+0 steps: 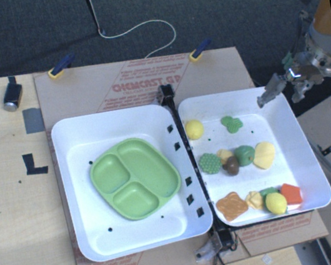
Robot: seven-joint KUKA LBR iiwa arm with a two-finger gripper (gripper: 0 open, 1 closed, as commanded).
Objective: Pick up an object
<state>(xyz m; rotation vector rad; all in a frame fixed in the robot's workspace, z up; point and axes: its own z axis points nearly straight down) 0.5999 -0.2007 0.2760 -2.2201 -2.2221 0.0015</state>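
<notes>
Camera view: your claw (279, 88) hangs over the far right corner of the right bin (306, 154), above the rim. Whether it is clenched or released you cannot tell at this slant; nothing shows in its grip.

The pickable things all lie in that right bin, small toy foods by the look. A yellow ball (194, 130) sits alone at the far left, a green leafy piece (232, 124) just right of it. Mid-bin there is a tight cluster: green ridged piece (209, 163), brown ball (230, 166), green ball (244, 155), pale yellow lump (263, 155). Along the near wall: toast-like slab (231, 206), yellow lemon shape (276, 203), red block (291, 193).

Judgement: all are likely light, hard and smooth, so round ones may squirt out. Take the lone yellow ball across its widest middle; it has free room on both sides.

The left bin (72, 177) holds a green divided tray (135, 177). Both bins rest on the counter (13, 206).
</notes>
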